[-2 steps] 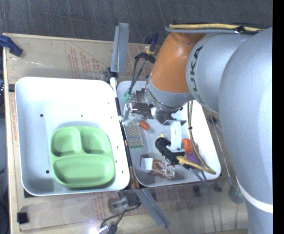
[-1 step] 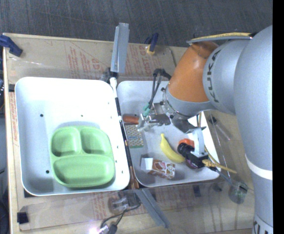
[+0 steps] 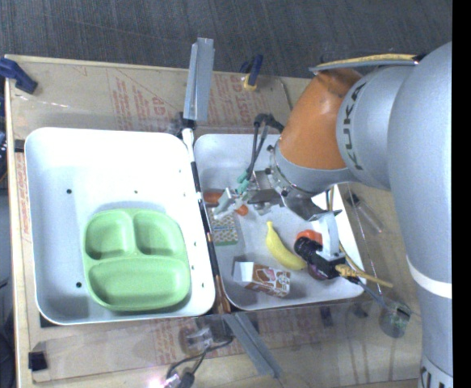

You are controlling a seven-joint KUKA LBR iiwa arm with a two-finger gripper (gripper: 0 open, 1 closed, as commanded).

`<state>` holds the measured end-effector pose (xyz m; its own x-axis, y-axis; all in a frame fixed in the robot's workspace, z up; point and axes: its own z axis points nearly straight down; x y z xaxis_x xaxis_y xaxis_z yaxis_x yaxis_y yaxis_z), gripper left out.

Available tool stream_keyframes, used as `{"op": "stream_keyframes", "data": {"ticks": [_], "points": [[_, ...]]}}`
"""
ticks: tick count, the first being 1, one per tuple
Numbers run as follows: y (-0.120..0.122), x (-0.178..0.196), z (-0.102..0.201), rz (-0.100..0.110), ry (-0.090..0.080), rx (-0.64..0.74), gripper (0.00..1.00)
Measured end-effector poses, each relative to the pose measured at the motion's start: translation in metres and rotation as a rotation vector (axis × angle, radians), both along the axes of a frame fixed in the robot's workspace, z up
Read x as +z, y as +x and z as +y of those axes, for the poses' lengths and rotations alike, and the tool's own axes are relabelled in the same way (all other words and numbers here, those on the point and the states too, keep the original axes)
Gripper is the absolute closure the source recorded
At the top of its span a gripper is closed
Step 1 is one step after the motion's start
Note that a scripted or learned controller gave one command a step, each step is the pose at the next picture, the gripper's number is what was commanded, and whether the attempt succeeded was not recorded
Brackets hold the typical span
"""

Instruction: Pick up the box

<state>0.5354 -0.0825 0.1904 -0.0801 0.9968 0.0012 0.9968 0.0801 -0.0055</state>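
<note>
**A:** Nothing of the pick looks done yet, as far as I can judge. The box (image 3: 268,279) lies flat on the floor of the right bin (image 3: 219,148), close to that bin's near edge and toward its left corner, with nothing gripping it.

**B:** And the gripper (image 3: 225,204)?

**A:** It sits over the same bin, near the left wall and about midway along it, above a small patterned card (image 3: 225,232). The box lies toward the near edge from there, apart from the fingertips, not between them.

**B:** Jaws apart or together?

**A:** I cannot tell; the tip is too cluttered to read.

**B:** So what remains?

**A:** By my reckoning, everything: bringing the gripper over the box, closing on it and lifting. A banana (image 3: 282,249) lies just beside the box, toward the bin's middle, which could crowd the approach. The green tray (image 3: 136,261) in the left bin (image 3: 49,148) plays no part.
</note>
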Motion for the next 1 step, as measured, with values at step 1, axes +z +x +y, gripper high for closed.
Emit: {"op": "stream_keyframes", "data": {"ticks": [1], "points": [[0.0088, -0.0947, -0.0348, -0.013, -0.003, -0.073, 0.0]]}}
